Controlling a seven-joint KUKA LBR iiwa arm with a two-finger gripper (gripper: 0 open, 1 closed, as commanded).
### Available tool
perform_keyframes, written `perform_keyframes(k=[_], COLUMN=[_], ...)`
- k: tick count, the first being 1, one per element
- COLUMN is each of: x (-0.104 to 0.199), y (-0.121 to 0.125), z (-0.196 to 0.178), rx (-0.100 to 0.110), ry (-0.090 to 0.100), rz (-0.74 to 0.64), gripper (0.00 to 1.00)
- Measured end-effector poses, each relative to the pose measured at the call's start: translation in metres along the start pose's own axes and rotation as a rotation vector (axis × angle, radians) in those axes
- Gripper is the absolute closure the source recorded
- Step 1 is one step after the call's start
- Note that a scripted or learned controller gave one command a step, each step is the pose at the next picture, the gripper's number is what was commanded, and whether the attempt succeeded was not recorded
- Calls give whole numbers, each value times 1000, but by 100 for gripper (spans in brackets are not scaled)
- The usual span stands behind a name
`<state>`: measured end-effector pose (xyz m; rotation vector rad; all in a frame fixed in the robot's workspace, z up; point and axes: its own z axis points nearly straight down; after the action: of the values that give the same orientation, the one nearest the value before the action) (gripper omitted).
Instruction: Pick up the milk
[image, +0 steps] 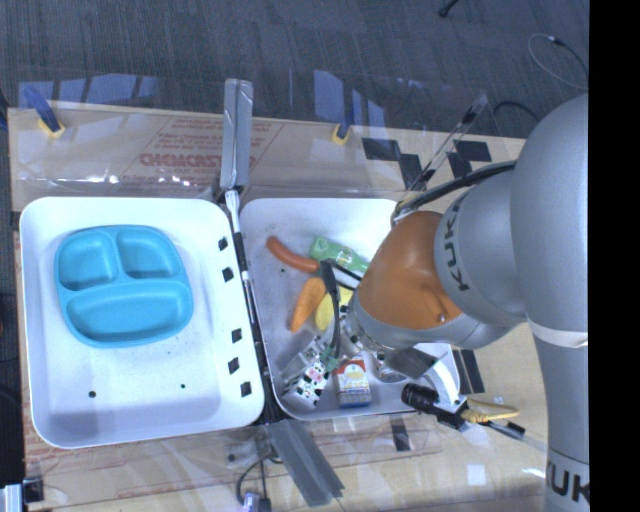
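Note:
The milk (309, 384) is a small white carton with black cow spots. It lies near the front edge of the right bin (262, 300). My gripper (322, 357) reaches down from under the orange wrist band (400, 285) and sits just above and behind the carton, very close to it. The wrist hides much of the space around the carton. I see nothing lifted off the bin floor.
A red-topped small box (352, 385) lies right of the milk. Behind are a carrot (306, 303), a yellow piece (325, 313), a sausage (290, 255) and a green packet (338, 253). The left bin (130, 390) holds a blue divided plate (122, 282).

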<state>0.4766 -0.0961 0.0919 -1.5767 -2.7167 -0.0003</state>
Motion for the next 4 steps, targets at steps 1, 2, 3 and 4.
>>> perform_keyframes(k=[1,2,3,4], x=[52,-47,11,-3], y=[29,-29,5,-3], z=[-121,-34,-98,-1], rx=[4,4,5,4], ry=[1,3,2,2], rz=[331,283,365,336], gripper=[0,0,0,0])
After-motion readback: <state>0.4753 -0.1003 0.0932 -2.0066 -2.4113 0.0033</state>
